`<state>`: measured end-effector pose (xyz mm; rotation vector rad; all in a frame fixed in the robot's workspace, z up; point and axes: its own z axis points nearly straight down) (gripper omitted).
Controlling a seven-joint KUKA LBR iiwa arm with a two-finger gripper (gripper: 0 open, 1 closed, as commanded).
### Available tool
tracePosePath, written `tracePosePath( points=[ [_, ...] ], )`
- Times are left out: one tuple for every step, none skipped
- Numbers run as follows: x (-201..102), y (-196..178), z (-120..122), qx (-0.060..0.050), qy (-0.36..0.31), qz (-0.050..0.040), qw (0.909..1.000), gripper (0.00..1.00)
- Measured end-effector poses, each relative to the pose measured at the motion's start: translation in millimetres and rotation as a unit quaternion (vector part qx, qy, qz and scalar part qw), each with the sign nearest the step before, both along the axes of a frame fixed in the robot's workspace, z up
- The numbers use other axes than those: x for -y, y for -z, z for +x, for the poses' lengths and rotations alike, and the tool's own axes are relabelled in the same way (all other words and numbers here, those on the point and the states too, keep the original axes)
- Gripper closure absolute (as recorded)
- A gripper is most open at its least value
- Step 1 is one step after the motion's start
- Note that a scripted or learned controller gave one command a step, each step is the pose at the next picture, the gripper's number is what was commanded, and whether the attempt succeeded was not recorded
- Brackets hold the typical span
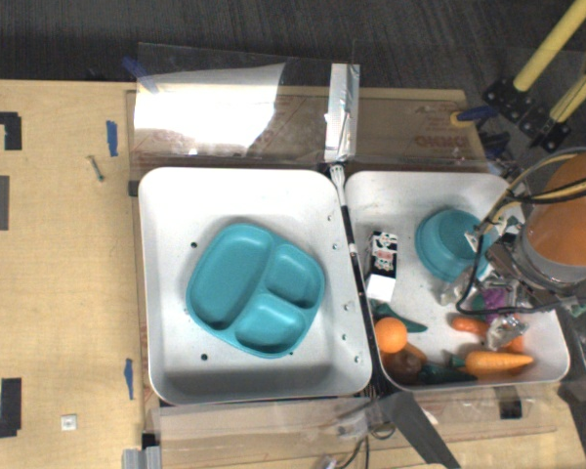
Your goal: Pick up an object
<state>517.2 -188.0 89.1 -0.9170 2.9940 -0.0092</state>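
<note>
Orange-banded arm (pixel 564 225) reaches down into right bin (pixel 410 189); pincer (pixel 488 296) state perhaps indiscernible amid clutter.

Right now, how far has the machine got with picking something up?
Nothing looks picked yet. The tool is low in the right bin, among the toy food near the carrot; whether it grips anything is unclear. Grabbing and lifting remain. The teal plate lies in the left bin.

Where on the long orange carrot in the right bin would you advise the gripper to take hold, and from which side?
Probably mid-body on the carrot, coming straight down with the fingers across its width. It lies flat and roughly horizontal near the bin's front wall, so its long sides look most reachable, though neighbouring toys crowd its left end.
</note>
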Motion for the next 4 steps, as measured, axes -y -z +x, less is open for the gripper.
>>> tracePosePath(
  points=[
    [-2, -13, 4, 0.007, 0.000, 0.0010, 1.0000, 1.00],
    [-30, -138, 3, 0.003, 0.002, -0.0001, 1.0000, 1.00],
    [-66, -179, 26, 0.000, 0.013, 0.0017, 0.9999, 1.00],
    [-121, -138, -17, -0.005, 0.011, 0.0034, 0.9999, 1.00]
  ],
)
